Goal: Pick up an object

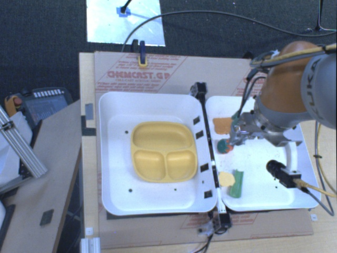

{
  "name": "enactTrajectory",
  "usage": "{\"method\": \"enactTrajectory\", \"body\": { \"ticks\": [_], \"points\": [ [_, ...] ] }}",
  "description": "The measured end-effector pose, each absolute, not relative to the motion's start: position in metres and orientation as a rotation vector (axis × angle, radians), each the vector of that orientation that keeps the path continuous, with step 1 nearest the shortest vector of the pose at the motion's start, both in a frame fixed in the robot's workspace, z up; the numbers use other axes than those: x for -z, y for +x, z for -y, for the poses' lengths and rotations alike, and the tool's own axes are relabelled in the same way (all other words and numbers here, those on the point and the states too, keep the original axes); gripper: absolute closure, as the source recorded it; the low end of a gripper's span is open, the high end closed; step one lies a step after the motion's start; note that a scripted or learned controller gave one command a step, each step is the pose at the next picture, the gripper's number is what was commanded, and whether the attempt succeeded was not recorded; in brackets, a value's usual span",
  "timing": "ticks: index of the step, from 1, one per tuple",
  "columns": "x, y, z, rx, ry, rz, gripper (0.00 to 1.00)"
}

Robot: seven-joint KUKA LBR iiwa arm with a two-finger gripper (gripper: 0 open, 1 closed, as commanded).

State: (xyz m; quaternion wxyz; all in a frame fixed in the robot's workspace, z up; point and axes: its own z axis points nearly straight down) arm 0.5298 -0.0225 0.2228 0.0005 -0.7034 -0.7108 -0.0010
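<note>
The gripper [235, 136] hangs low in the right bin [263, 196], just above a small green-and-red object [225, 147]; whether its fingers are parted or closed is unclear. Beyond the object lies an orange piece [222, 125]; nearer the camera, a yellow piece [226, 179] and green block [236, 184].

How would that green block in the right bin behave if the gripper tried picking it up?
The green block looks like a flat-sided slab lying down, so it probably won't roll. It seems small and likely light. It rests beside a yellow piece near the right bin's wall, so a push might jam it there.
</note>
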Motion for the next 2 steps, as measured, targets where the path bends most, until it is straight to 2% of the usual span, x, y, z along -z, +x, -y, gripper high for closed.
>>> {"method": "enactTrajectory", "body": {
  "ticks": [2],
  "points": [
    [-0.218,0.555,-0.078,0.005,-2.213,2.232,1.00]
  ]
}}
